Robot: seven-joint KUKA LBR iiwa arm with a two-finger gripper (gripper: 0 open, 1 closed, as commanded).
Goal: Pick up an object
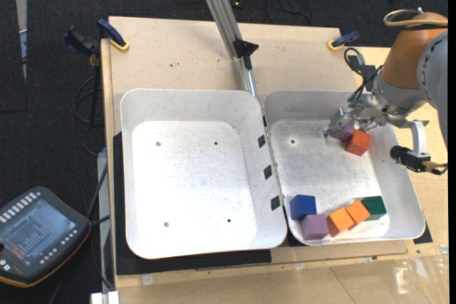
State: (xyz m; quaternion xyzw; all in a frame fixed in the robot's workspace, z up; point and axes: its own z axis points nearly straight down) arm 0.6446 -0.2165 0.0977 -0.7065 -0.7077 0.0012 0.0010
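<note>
The gripper (pixel 345 126) sits low in the right bin (pixel 399 181), beside a purple block (pixel 344 132) and a tilted orange cube (pixel 358 142); neither block has a long side, and I can't tell its grip.

On your worktop (pixel 178 46) two bins sit side by side; the right bin (pixel 313 153) holds four blocks (pixel 335 216) along its near edge.

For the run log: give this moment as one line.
arm: over right bin | gripper: by purple block and orange-red block | grasp: unclear | near edge: four blocks
</note>
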